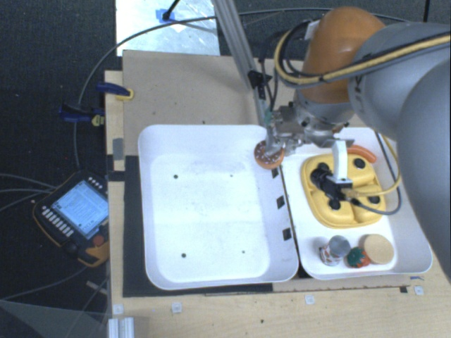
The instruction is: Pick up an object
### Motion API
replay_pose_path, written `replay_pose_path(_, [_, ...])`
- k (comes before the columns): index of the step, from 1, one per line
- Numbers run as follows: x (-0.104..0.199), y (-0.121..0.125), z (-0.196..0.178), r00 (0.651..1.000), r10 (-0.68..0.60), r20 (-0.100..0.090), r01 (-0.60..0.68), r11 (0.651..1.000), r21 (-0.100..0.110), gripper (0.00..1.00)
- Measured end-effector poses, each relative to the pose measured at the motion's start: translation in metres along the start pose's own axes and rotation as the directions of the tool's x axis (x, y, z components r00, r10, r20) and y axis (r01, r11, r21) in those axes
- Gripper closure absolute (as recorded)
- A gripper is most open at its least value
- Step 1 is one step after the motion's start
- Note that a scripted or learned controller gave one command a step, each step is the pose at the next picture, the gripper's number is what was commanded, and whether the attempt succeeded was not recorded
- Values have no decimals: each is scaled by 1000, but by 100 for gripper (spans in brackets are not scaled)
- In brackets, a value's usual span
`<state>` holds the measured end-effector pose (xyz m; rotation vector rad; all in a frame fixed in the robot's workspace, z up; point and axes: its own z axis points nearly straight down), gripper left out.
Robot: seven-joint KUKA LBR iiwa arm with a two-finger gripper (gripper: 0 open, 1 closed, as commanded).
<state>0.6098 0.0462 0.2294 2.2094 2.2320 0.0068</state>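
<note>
Camera view: gripper (pixel 271 146) grips a brown disc (pixel 268 156) above 2 white bins (pixel 211 273) on the tan bench (pixel 183 90).

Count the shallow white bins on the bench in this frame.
2. One shallow white bin sits on the view's left half of the bench; the second shallow white bin adjoins it on the right, partly covered by the grey arm, so parts of it are hidden.
</note>
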Motion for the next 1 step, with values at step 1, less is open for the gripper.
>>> replay_pose_path(1, [65, 9, 0, 1000, -2, -1, 2, 1000, 1, 100])
